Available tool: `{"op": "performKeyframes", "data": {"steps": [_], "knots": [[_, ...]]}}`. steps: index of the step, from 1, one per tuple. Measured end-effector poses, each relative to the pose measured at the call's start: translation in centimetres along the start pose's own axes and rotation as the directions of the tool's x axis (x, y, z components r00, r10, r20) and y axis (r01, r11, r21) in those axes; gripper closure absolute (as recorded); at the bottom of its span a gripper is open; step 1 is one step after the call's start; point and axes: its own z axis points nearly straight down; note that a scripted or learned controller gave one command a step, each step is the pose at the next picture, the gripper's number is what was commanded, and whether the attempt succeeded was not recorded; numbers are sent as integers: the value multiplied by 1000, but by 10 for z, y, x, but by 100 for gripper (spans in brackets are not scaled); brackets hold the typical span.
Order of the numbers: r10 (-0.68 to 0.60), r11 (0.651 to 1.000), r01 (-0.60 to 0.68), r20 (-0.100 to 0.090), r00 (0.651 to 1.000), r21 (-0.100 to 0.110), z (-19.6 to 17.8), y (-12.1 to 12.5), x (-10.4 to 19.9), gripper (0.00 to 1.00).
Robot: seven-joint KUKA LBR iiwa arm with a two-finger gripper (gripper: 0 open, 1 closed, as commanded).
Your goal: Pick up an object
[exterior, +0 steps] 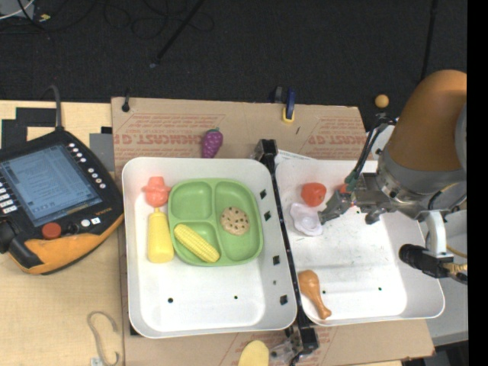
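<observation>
The right bin (381,300) holds a red tomato (313,194) at its back left. A pale white-lilac object (306,222) lies just in front of the tomato, and a tan chicken drumstick (313,293) rests at the front left corner. My gripper (332,207) hangs low over the right bin, just right of the tomato and the pale object, pointing left towards them. Nothing can be seen held in it. The grey arm with its orange band (431,120) comes in from the right.
The left bin (198,303) carries a green divided plate (215,221) with a corn cob (197,242) and a cookie (235,220), plus a yellow bottle (158,236) and a pink-red toy (155,192). A purple grape (212,142), a yellow fruit (254,352) and a teach pendant (53,197) lie outside the bins.
</observation>
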Motion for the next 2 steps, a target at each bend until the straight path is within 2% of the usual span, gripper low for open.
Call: {"op": "performKeyframes", "data": {"steps": [1, 2], "knots": [[2, 1000, -2, -1, 1000, 4, 47, 2, 8, 0], [1, 1000, -1, -1, 1000, 4, 105, -3, 0, 0]]}}
